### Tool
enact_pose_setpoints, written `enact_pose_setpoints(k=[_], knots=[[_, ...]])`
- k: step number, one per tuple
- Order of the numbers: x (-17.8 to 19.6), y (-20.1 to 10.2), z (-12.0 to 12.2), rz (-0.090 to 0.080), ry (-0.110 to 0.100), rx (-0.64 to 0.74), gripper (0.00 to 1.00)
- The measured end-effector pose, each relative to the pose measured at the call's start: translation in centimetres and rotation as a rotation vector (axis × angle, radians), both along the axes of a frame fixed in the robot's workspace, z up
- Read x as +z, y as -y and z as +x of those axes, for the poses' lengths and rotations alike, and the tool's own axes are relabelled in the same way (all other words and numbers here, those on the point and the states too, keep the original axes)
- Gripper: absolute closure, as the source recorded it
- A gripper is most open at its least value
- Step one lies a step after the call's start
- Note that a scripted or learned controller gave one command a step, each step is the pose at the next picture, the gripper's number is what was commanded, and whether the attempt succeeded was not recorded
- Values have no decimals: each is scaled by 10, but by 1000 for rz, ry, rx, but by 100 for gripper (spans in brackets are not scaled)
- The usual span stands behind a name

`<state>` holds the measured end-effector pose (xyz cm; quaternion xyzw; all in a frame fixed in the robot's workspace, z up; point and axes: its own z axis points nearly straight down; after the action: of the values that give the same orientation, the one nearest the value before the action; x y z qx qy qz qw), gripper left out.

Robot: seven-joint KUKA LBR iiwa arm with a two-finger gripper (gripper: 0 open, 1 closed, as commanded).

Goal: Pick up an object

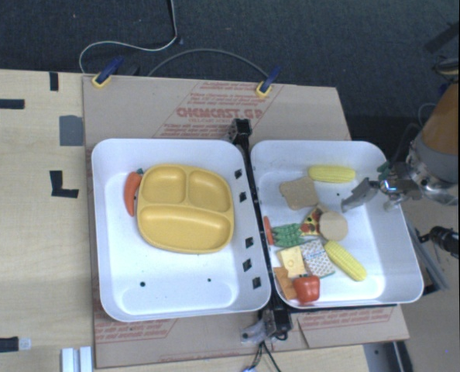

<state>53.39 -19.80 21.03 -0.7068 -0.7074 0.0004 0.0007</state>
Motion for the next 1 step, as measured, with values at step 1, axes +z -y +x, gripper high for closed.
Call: enact_pose_setpoints(k=[1], knots=[[-45, -75, 67, 2, 0, 9, 0]])
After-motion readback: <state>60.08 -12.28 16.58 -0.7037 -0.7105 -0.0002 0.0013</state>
